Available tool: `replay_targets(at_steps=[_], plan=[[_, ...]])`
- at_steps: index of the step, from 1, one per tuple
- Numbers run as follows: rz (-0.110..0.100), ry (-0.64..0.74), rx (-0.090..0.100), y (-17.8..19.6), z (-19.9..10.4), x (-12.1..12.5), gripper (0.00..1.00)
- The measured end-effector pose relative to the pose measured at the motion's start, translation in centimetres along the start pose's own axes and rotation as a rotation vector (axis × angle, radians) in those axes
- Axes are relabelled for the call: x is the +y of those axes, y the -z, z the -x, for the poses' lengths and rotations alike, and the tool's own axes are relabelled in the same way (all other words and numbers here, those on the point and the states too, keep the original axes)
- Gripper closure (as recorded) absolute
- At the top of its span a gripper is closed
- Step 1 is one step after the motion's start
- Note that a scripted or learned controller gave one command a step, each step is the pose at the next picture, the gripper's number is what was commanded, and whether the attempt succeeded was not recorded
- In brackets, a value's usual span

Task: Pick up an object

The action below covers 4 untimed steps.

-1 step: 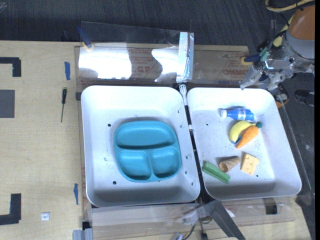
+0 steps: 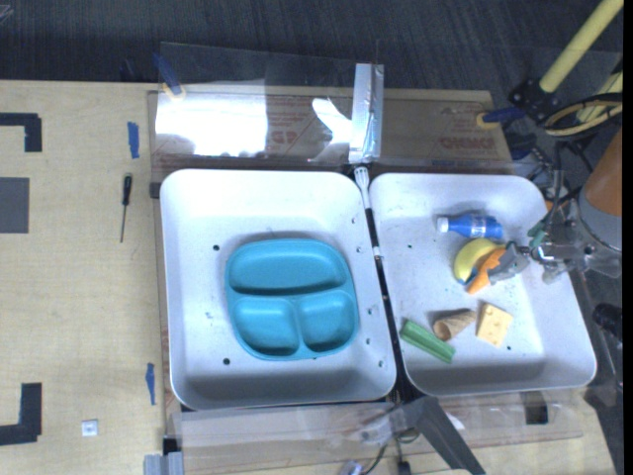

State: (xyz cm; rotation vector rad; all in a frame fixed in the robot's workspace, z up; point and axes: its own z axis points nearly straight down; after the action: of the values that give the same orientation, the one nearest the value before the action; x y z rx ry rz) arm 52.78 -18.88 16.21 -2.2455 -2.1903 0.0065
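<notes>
The arm reaches into the right bin (image 2: 564, 359) from three o'clock, its pincer (image 2: 516, 257) low beside a banana (image 2: 473, 257) and an orange stick (image 2: 479, 281); whether it is open or closed I cannot tell. A blue bottle (image 2: 472, 227) lies at twelve o'clock of the banana, with a cracker (image 2: 494, 324), a brown cone (image 2: 452, 323) and a green block (image 2: 427, 340) towards six. The left bin (image 2: 188, 206) holds a blue tray (image 2: 290, 296).
</notes>
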Motion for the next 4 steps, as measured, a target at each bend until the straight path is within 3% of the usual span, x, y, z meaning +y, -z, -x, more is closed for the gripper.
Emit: replay_targets(at_steps=[1, 2, 3, 4], plan=[[0.012, 0.106, -0.002, -7.5, -3.0, 2.6, 0.0], [0.019, 0.104, -0.004, -6.3, -2.9, 2.7, 1.0], [0.018, 0.104, -0.003, -6.3, -2.9, 2.7, 0.0], [0.01, 0.033, -0.002, -7.5, -3.4, 12.0, 0.0]])
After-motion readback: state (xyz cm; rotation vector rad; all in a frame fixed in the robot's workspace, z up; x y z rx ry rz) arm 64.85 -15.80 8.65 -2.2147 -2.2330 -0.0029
